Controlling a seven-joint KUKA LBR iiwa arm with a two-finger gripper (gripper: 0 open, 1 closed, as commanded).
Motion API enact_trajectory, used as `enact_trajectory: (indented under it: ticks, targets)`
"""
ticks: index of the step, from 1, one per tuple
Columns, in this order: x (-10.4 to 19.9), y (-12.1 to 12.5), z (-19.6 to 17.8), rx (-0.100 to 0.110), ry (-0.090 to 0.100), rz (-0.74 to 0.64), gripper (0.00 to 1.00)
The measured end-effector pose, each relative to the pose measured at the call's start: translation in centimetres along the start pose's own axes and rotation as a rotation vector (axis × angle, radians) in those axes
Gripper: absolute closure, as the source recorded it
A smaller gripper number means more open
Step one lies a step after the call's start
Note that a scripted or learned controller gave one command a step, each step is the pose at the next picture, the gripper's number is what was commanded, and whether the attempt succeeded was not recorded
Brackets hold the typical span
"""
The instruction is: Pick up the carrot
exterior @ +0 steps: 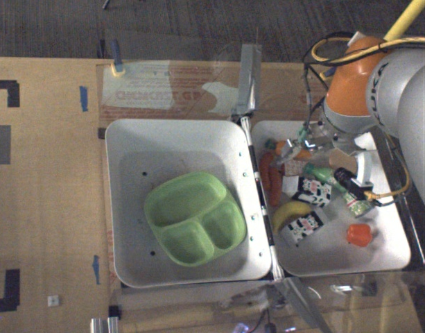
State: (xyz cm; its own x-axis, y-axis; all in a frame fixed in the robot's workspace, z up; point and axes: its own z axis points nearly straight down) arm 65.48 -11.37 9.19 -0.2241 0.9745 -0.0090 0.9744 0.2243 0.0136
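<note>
Claw (pixel 300 146) of the grey arm hangs low over the upper left corner of the right shallow white bin (pixel 392 259), just above the top end of the long orange-red carrot (pixel 270 175), which lies along that bin's left wall. Whether it is released or clenched cannot be told; it is small and blurred. Judging from this, the carrot is not yet lifted, so grasp and raise remain. Near the carrot lie a yellow banana (pixel 288 214) and black-and-white cartons (pixel 313 191); the arm hides the bin's upper right part.
</note>
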Motion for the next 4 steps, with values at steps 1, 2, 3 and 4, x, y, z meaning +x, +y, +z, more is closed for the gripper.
enact_trajectory:
  ticks: [1,2,3,4]
  targets:
    - [-0.1,0.2,-1.2,-0.006,-0.004,-0.001,1.0]
    - [-1.8,1.1,-11.6,0.008,0.005,0.104,1.0]
    - [-2.4,-2.3,-11.1,0.015,0.007,0.194,1.0]
    - [-2.0,-0.6,-4.0,0.015,0.008,0.119,1.0]
